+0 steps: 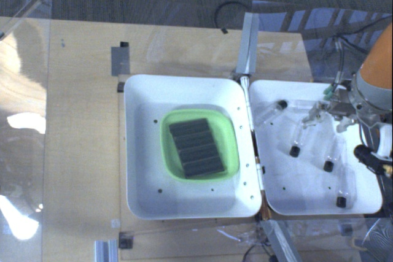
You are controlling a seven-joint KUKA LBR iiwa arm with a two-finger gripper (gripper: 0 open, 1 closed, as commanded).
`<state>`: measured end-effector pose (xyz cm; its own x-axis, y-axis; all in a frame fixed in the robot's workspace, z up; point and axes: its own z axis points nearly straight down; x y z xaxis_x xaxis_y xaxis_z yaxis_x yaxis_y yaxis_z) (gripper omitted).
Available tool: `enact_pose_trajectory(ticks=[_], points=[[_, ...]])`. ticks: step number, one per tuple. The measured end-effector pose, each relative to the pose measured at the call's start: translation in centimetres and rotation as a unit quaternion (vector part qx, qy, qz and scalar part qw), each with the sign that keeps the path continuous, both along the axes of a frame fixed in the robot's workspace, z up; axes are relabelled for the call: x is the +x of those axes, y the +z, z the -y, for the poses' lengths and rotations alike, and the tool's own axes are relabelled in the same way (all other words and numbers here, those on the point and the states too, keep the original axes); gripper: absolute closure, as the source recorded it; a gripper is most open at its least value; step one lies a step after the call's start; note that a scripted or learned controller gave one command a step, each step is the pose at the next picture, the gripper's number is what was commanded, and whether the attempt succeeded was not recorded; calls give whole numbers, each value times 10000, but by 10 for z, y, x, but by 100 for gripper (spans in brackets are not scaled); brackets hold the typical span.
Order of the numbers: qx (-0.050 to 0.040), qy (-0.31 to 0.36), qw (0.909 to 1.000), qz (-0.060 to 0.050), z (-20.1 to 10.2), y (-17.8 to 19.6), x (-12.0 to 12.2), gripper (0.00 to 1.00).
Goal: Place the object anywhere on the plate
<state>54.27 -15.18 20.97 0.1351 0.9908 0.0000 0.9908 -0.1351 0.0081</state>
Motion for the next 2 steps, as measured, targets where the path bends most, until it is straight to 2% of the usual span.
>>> enact_pose_trajectory(ticks=[1, 2], points=[[-9, -326, 9995, 2, 45, 49, -11, 0], [8, -710, 9975, -4, -44, 72, -48, 0]])
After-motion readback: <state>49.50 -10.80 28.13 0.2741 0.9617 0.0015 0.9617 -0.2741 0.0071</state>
